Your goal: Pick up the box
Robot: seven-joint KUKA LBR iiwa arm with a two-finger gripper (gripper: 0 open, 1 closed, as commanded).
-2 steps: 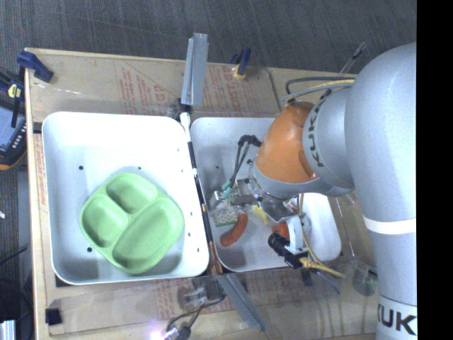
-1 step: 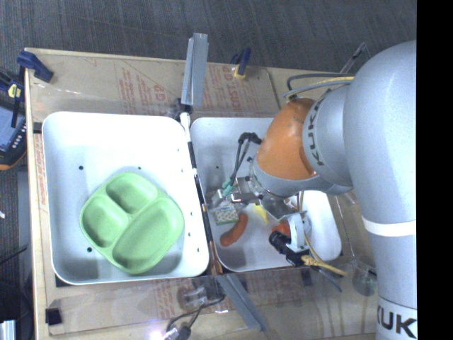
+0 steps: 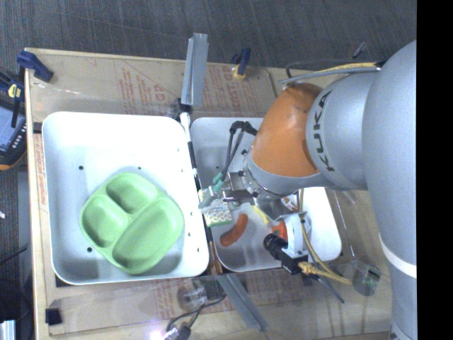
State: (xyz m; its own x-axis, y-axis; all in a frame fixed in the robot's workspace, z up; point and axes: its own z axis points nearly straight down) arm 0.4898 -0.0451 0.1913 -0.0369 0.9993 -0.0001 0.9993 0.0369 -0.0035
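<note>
Dark carpet surrounds the wooden bench, which carries two shallow white bins side by side; at the far left edge we see a dark device with orange trim, and a blue clamp grips the bench corner. We find the left bin holding a green divided plate set toward its near side; past the dividing wall, the right bin holds a small patterned box lying against its left wall, with a reddish sausage-shaped thing just beside it. We see the gripper right above the box, under the arm with its orange band; whether it has closed on anything we cannot tell.
</note>
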